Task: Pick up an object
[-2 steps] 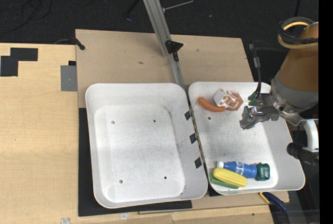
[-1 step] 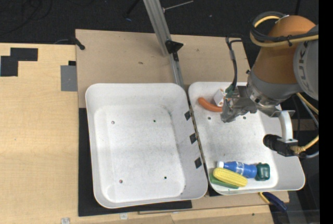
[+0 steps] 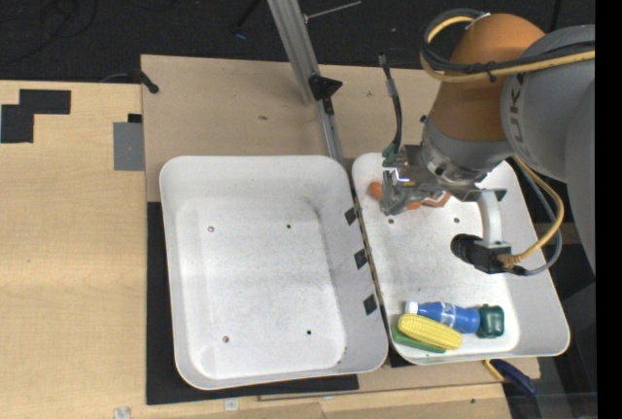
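Orange object is lying just right of the end effector; whether it is gripping anything, I cannot tell.

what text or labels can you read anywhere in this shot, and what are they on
Grey arm: vertical lettering by the orange band, part hidden, looks like "KU"; the rest cannot be read.
Blue bottle in the right bin: any label is too small to read.
Yellow corn, green item, orange piece near the hand: no text seen.
Left bin: no text, just dark specks.
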You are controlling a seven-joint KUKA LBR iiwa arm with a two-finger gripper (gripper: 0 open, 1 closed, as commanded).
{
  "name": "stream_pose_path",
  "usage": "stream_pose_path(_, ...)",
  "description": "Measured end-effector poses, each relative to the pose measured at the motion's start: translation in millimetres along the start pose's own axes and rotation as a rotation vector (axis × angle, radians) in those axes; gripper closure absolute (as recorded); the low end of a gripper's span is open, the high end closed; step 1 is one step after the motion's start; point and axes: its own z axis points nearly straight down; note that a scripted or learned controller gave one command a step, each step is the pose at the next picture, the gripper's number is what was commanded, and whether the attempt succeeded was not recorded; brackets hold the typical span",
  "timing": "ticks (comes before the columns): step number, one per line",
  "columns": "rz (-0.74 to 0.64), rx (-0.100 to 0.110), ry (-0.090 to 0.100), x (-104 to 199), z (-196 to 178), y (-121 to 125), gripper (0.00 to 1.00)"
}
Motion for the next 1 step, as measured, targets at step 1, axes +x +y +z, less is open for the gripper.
stream_pose_path(1,-0.001,-0.002,-0.001,50.9,-6.7,20.5,1.0)
